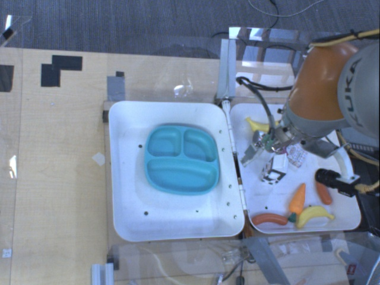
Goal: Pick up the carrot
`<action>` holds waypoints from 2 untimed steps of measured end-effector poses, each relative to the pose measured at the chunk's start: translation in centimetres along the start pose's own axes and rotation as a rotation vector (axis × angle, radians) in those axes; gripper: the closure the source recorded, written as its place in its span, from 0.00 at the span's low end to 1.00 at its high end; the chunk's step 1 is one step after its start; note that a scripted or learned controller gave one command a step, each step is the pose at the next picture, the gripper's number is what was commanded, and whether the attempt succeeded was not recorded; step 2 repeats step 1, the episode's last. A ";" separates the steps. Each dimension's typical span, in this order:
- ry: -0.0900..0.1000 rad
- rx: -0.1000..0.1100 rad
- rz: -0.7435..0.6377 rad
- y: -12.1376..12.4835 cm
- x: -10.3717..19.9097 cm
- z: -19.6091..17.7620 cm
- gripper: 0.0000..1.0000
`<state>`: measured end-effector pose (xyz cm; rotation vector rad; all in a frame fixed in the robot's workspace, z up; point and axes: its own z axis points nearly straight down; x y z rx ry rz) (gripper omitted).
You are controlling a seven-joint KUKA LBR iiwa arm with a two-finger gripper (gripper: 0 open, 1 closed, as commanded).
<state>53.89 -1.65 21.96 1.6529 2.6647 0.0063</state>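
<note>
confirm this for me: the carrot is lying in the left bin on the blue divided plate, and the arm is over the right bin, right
Not quite. The carrot lies in the right bin, near its front edge beside a yellow banana, not on the blue divided plate, which sits in the left bin. The camera view shows this. The arm is over the right bin, as you said.

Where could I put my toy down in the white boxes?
Left bin: bare white floor all round the blue plate, widest along the near wall. Right bin: crowded; the carrot, bananas and sausages fill the near end, and the end effector hangs mid-bin.
</note>
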 end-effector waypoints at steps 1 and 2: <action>-0.003 0.000 -0.171 -2.5 -9.3 -2.8 0.00; -0.003 0.000 -0.171 -2.5 -9.3 -2.8 0.00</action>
